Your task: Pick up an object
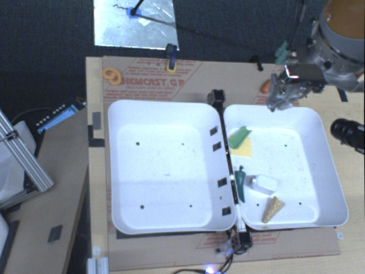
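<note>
Tool above right bin rim, grip state unclear; green object below-left.

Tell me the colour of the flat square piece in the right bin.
Yellow square piece, camera view.

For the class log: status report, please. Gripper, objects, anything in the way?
Gripper above right bin's far rim, nothing visibly held. Objects clustered by bin's left wall: green piece, yellow square, cone. Nothing blocking.

Two bins side by side on the surface, objects in the right one.

Left bin sits at 9 o'clock of the right bin, which holds a flat sheet at its 10 o'clock, a cone at 6, and a block between. The hand hovers at 12.
</note>
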